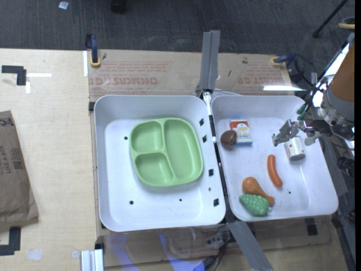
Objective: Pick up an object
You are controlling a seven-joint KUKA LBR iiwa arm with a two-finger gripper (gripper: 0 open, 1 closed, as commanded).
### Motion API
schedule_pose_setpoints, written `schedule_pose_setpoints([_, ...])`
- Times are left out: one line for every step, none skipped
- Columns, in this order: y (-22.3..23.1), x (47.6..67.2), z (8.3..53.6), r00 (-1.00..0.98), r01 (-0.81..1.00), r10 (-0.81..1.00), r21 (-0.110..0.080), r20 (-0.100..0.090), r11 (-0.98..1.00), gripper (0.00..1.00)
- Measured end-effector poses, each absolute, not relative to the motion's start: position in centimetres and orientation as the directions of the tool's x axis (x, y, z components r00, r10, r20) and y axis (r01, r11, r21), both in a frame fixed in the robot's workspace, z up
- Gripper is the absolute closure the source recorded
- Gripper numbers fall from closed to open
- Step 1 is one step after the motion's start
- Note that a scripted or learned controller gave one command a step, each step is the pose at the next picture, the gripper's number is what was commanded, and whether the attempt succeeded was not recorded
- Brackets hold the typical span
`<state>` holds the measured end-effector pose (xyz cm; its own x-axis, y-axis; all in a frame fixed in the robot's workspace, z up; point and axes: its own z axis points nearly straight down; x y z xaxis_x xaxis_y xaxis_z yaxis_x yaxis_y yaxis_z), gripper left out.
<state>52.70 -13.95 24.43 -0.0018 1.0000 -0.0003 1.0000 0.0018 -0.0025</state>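
My gripper (286, 133) hangs over the upper right part of the right bin (316, 208). A small white cylinder (295, 151) lies right beneath it, touching or nearly touching it. Below and to the left rests an orange sausage (274, 170). An orange drumstick (256, 186) and a green bumpy vegetable (255, 204) lie by the bin's front wall. A brown round item (228, 138) and a small white and blue box (242, 132) sit at the bin's left side.
The left bin (113, 208) holds a green divided plate (167, 151). A grey divider (211, 61) stands behind the seam between the bins. A brown paper bag (14, 168) lies on the bench at far left.
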Motion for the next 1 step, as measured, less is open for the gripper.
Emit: schedule_pose_setpoints([-14.13, 50.71, 11.68, -0.215, 0.977, 0.977, -0.002, 0.001, 0.215, 0.0])
